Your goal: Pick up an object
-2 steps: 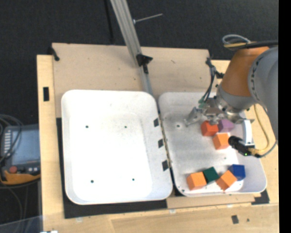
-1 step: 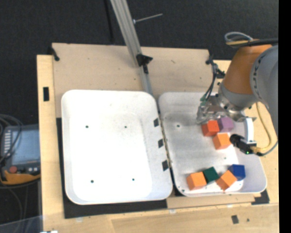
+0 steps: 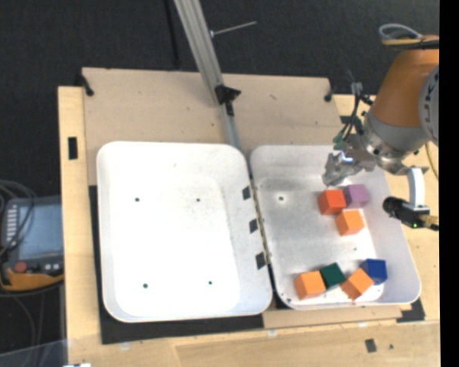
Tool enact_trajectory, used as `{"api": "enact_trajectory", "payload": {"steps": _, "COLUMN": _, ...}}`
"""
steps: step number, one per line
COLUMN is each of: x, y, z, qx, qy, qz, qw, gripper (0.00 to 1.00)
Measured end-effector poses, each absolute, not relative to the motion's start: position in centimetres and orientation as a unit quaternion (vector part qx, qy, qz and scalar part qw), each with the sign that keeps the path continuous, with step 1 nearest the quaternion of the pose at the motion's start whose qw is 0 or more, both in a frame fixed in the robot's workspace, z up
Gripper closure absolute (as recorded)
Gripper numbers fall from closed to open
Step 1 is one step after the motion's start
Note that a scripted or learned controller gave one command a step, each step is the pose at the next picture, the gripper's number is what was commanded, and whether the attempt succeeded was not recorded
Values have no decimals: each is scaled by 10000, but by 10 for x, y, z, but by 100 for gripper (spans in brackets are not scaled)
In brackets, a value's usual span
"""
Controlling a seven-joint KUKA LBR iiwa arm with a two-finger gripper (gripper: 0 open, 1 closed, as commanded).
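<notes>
The right bin (image 3: 291,235) holds several small blocks. A red-orange block (image 3: 333,201) touches a purple block (image 3: 356,196), with an orange block (image 3: 350,222) just below them. Near the bin's front edge lie an orange block (image 3: 310,284), a dark green block (image 3: 333,274), another orange block (image 3: 358,283) and a blue block (image 3: 374,269). My gripper (image 3: 336,170) hangs over the upper part of the right bin, just above and left of the red-orange block. Nothing shows between its fingers.
The left bin (image 3: 172,228) lies beside the right one. A slanted metal pole (image 3: 203,48) rises from behind the bins' divide. A handheld pendant (image 3: 27,243) with cables sits off the bench at the left.
</notes>
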State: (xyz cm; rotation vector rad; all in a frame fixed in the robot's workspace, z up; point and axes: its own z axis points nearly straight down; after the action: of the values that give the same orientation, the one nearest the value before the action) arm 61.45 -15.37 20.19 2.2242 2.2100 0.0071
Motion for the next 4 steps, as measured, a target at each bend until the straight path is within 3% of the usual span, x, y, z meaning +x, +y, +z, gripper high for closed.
{"api": "enact_trajectory", "payload": {"steps": 1, "x": 616, "y": -155, "z": 249, "qx": 7056, "qy": 7086, "qz": 20, "qw": 25, "gripper": 100}}
{"api": "enact_trajectory", "payload": {"steps": 4, "x": 625, "y": -19, "z": 245, "qx": 7046, "qy": 7096, "qz": 10, "qw": 2, "gripper": 100}}
